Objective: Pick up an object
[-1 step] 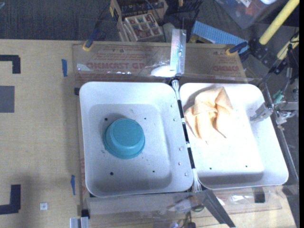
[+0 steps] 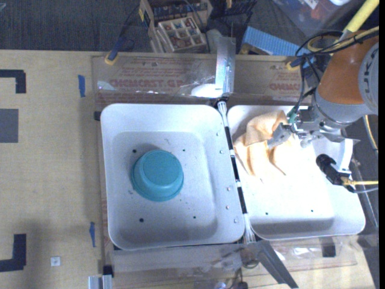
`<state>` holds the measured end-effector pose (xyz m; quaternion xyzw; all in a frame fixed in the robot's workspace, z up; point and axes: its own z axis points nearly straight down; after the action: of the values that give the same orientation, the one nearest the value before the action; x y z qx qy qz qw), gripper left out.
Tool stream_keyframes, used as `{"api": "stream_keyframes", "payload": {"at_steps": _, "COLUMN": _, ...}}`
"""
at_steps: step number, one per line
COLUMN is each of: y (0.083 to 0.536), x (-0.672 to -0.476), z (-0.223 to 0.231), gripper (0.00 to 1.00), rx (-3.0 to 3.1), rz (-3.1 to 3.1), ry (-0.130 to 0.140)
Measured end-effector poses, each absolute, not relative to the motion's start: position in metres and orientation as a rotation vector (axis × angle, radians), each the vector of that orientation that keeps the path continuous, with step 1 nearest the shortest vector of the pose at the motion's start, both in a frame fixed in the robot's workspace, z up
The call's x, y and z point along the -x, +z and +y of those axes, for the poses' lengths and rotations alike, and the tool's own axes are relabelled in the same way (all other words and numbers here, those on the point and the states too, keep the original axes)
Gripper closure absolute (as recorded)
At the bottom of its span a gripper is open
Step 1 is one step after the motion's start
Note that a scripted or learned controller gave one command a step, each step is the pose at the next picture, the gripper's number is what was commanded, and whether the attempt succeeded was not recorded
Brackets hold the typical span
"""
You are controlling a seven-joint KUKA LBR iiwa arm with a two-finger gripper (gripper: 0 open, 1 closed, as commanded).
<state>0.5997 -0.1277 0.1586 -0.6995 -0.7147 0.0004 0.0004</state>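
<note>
A pale orange cloth (image 2: 257,144) lies crumpled in the far left part of the right bin (image 2: 313,212), against the wall shared with the other bin. An upturned teal bowl (image 2: 157,174) rests in the middle of the left bin (image 2: 120,125). My gripper (image 2: 283,135) hangs at the end of the grey arm with the orange band (image 2: 341,83), low over the cloth's right edge. From this slant I cannot make out whether it touches the cloth or has any of it in its grasp.
A black cable part and a white bracket (image 2: 337,161) stick out from the wrist over the right bin's right side. Clear plastic sheeting (image 2: 156,84) and a metal bracket (image 2: 225,71) stand behind the bins. Boxes and clutter lie beyond the bench.
</note>
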Motion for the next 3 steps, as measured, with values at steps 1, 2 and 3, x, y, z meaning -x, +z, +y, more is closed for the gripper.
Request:
{"api": "stream_keyframes", "payload": {"at_steps": 1, "y": 0.092, "x": -0.641, "z": -0.118, "gripper": 0.00, "rx": 2.129, "rz": -2.326, "ry": -0.011}}
{"api": "stream_keyframes", "payload": {"at_steps": 2, "y": 0.092, "x": -0.622, "z": -0.145, "gripper": 0.00, "rx": 2.022, "rz": -2.416, "ry": -0.012}}
{"api": "stream_keyframes", "payload": {"at_steps": 3, "y": 0.189, "x": -0.572, "z": -0.157, "gripper": 0.00, "rx": 2.049, "rz": -2.385, "ry": -0.001}}
